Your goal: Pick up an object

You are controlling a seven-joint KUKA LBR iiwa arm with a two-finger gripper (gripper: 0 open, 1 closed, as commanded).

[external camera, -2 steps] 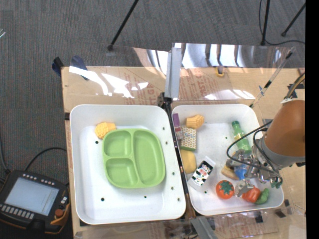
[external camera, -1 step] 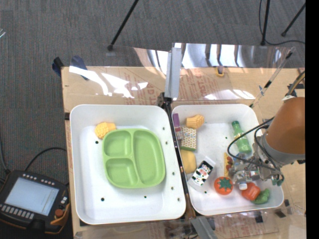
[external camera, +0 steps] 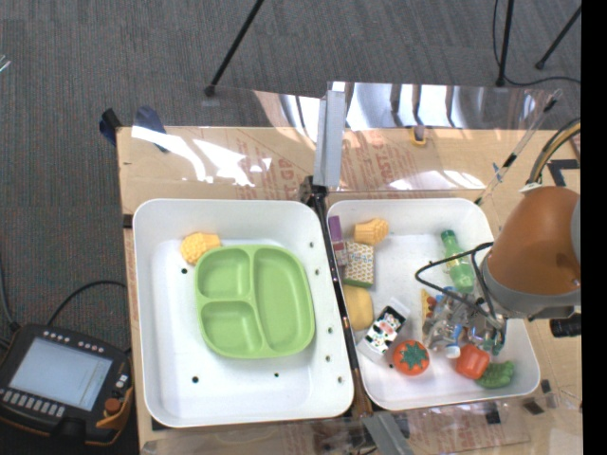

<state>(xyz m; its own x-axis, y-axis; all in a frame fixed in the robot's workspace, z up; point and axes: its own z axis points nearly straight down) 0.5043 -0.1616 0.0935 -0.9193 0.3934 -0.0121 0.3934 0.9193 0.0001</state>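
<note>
Two white bins sat side by side: the left bin (external camera: 156, 349) held a green divided plate (external camera: 254, 300) with a yellow corn toy (external camera: 197, 246) touching its upper-left rim, and the right bin (external camera: 408, 214) held the clutter. The arm (external camera: 536, 249) reached in from the right, its gripper (external camera: 462, 330) low over the right bin's lower right part; cannot tell finger state. Near it lay a tomato (external camera: 411, 357), a red pepper (external camera: 472, 361), a green bottle (external camera: 457, 259), a black-and-white box (external camera: 384, 330) and another corn toy (external camera: 371, 230).
</note>
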